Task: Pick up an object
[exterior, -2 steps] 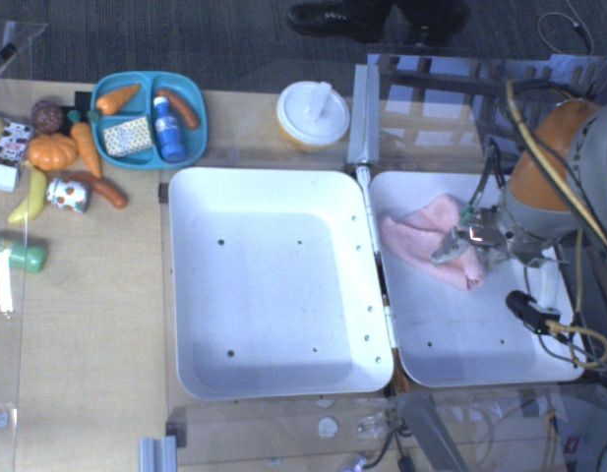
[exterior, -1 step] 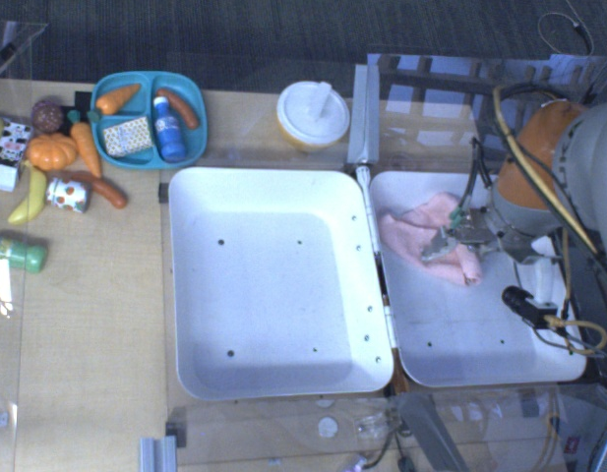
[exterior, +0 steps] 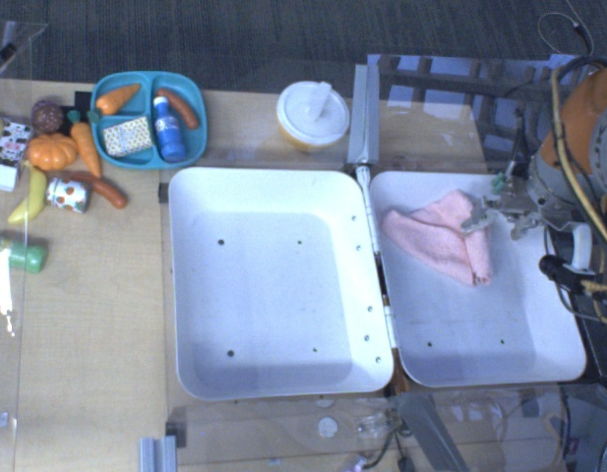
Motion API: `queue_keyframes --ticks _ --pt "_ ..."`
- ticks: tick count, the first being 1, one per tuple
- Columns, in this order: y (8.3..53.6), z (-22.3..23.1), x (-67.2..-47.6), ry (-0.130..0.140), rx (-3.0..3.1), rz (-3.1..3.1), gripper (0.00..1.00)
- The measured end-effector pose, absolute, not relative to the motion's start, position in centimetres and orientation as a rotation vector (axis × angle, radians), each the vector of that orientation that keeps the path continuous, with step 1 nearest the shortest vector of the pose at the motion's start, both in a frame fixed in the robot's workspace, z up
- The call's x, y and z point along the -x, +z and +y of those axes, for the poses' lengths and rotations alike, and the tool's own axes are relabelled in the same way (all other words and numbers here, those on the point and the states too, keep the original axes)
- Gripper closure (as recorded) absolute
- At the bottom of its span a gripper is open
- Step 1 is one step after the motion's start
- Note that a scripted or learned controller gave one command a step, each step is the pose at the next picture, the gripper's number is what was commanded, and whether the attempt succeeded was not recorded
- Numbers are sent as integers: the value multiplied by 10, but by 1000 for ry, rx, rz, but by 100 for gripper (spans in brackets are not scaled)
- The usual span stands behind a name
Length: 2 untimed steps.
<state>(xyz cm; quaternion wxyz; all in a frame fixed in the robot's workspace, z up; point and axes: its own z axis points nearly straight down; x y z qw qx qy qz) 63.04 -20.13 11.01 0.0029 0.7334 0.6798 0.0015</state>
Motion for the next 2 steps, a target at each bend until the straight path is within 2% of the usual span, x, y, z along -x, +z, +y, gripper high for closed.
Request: queue_keyframes --ticks 1,2 --pt "91 -202 -614 11 -2143 2280 0" --pt "91 -183 -598 11 -1980 2420 0"
